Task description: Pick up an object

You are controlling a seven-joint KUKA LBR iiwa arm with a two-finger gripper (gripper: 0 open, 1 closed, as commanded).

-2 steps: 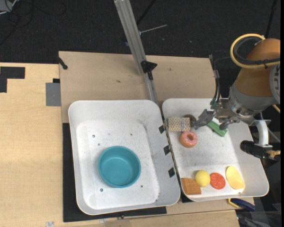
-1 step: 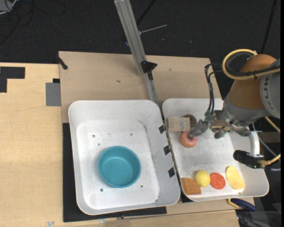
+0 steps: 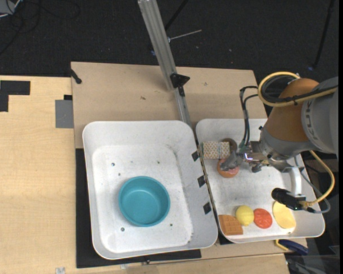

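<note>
Waffle block (image 3: 215, 149) just beside tool (image 3: 233, 163).

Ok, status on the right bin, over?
Gripper low in right bin, over a reddish object. Nothing seen held. Tan block close beside. Blue bowl in left bin.

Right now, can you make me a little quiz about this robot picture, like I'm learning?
1. True or false: the teal bowl sits in the left bin.
2. Which thing lies nearest the gripper: A) the yellow ball, B) the reddish round piece, C) the orange waffle square?
3. Fill in: the arm has an ______ band above its wrist.

Key: 1 true; 2 B; 3 orange.
</note>
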